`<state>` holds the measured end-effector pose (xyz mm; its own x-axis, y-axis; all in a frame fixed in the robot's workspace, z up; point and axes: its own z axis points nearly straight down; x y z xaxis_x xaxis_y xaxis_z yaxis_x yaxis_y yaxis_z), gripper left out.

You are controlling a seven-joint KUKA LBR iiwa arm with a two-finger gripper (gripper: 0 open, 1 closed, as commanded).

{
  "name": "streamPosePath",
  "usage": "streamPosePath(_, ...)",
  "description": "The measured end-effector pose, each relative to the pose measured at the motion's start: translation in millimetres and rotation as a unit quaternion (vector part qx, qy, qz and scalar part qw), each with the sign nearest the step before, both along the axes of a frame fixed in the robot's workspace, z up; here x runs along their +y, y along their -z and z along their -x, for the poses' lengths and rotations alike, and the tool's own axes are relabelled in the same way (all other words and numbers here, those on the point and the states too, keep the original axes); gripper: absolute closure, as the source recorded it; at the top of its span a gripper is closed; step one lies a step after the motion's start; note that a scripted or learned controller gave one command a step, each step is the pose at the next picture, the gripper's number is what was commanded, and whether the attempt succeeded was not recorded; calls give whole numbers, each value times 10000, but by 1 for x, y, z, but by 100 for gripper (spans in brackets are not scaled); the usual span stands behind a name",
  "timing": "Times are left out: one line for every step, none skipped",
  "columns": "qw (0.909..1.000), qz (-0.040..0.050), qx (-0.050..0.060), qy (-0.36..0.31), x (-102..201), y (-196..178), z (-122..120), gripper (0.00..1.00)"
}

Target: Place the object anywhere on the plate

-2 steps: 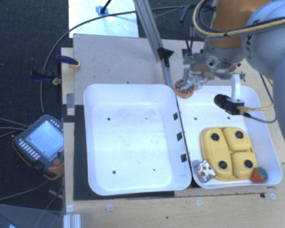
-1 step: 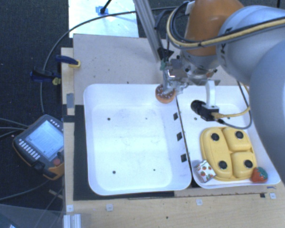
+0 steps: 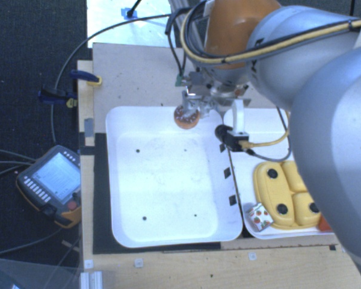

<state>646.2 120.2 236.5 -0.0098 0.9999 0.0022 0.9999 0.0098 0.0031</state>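
My tool (image 3: 195, 104) hangs at twelve o'clock over the left bin (image 3: 126, 221), a small round brown object (image 3: 186, 118) just beneath it; whether it's gripped, I cannot tell. The yellow plate (image 3: 271, 182) at four o'clock awaits; placing remains.

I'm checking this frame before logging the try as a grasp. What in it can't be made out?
- Gripper: blurred and small in the camera view; its hold on the round brown object is unclear.
- Yellow plate: its right side is hidden by the arm.
- Right bin: mostly covered by the arm.
- Small patterned object: too small to identify.
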Motion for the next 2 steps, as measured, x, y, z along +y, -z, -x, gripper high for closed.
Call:
streamPosePath(10000, 6, 15, 12, 29, 12, 15, 100)
streamPosePath(10000, 9, 10, 24, 27, 12, 14, 0)
